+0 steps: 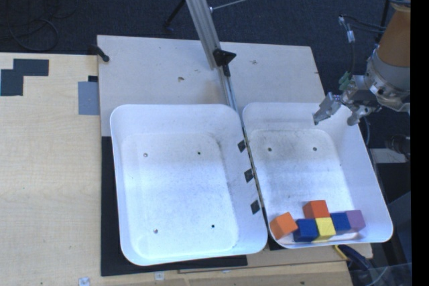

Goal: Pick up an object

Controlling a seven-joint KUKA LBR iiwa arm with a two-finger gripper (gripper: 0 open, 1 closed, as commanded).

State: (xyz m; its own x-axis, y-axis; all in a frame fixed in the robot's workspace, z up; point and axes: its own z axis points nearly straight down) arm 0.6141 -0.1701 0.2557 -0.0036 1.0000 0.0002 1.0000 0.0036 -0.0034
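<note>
- The arm [395,43] is cut off by the right edge of the view, so just its orange band and grey wrist can be seen.
- The gripper [340,112] hangs over the far right corner of the right bin [295,120]; its 2 fingers [323,110] are spread apart with nothing between them.
- The finger tips are small and slightly blurred, and whether they touch the bin's rim cannot be told.
- The right bin holds 6 small blocks, all bunched against its near edge.
- An orange block [283,224] sits at the left end of the bunch, tilted, with a blue block [306,230] just beside it.
- A red-orange block [316,209] stands behind a yellow block [325,227].
- Another blue block [340,222] and a purple block [355,218] finish the row toward the near right corner.
- The blocks press so close that some of their faces are hidden by their neighbours.
- The left bin [134,144] shows a bare white floor with a few dark dots.
- A slanted metal bar [201,17] runs from the far side down between the 2 bins.
</note>
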